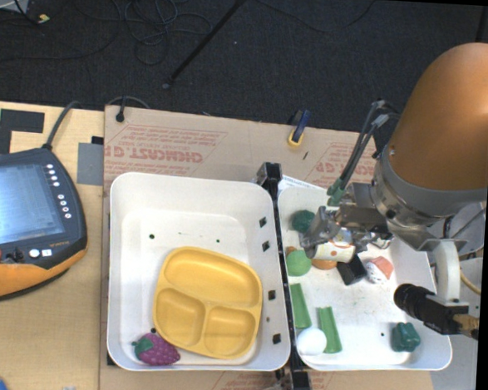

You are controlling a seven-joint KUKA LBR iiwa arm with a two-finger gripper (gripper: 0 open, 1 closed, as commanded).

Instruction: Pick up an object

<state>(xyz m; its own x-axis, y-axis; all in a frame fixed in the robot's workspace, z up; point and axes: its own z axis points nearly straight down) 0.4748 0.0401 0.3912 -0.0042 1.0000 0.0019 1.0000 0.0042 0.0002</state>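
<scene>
**Arm low over the right bin, among its scattered small objects**

Two shallow white bins sit side by side; the black divider (271,259) where their walls meet serves as landmark. Left of the divider, the left white bin (144,200) holds one yellow plastic tray (207,302) with three compartments, and one purple toy grape bunch (157,351) touching that tray's lower left edge, far from the divider.

Right of the divider, the right white bin (367,336) holds the pickable objects. Just beside the divider lie one round green ball (297,263) and two flat green sticks (299,306), the second stick (330,328) a little farther right. One white ball (310,341) rests between their lower ends. One dark teal lump (405,335) sits well away, near the bin's right wall. One dark green piece (302,220) lies near the divider's upper end.

The gripper (331,238) hangs near the divider, over an orange-and-white object (330,253). Whether its claw is spread or pinching cannot be told.
</scene>
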